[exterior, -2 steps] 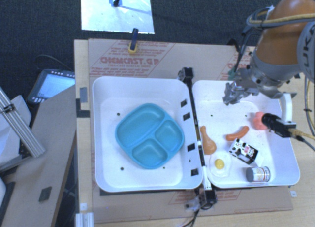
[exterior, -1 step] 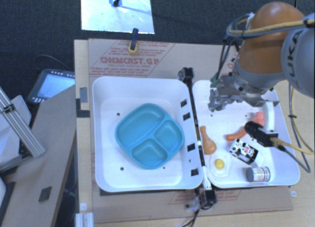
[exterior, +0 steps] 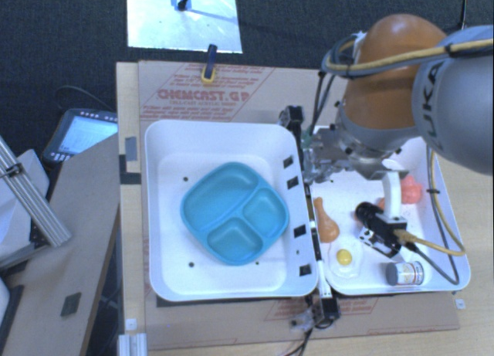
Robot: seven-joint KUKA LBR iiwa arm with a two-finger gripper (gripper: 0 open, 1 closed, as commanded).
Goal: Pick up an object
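Reaching in from the right, the grey arm (exterior: pixel 455 107) hangs its gripper (exterior: pixel 320 160) low over the near-left corner of the right bin (exterior: pixel 386 289); whether it is open or closed cannot be told, and nothing is seen in its hold. An orange toy (exterior: pixel 326 222), narrow on top and round at the bottom, lies just below it by the dividing wall, beside a fried-egg toy (exterior: pixel 344 259), with a small silver can (exterior: pixel 404 273) and a pink piece (exterior: pixel 411 191) further off. A blue divided plate (exterior: pixel 234 211) lies in the left bin (exterior: pixel 166 215)

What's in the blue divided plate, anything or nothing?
Empty. The blue plate shows three bare compartments, in the left bin.
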